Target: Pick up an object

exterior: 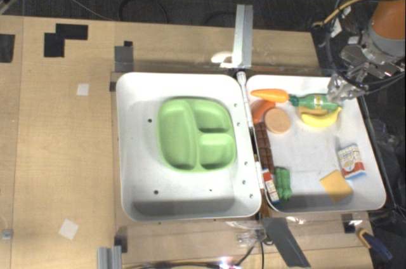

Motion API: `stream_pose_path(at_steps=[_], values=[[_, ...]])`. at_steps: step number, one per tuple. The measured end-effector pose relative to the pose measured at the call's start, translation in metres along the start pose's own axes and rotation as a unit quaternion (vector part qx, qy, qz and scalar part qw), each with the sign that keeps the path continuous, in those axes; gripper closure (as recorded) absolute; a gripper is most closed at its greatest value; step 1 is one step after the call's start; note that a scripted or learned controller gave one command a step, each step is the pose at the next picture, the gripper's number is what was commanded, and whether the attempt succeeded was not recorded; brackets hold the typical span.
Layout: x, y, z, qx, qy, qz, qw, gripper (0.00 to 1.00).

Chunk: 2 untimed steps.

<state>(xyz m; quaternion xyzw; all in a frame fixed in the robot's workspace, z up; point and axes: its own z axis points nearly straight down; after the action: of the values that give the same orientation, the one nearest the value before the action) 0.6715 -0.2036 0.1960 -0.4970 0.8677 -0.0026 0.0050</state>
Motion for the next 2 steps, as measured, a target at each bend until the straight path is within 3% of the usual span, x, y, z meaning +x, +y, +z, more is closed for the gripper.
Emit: stream_pose_path(at_steps=[1, 2], values=[[0.000, -0.001, -0.017, 0.001, -0.001, 0.005, 1.0000, 1.00], [0.000, 0.000, 0.002, 0.000, 0.000, -0.046, 0.9989, 1.00]])
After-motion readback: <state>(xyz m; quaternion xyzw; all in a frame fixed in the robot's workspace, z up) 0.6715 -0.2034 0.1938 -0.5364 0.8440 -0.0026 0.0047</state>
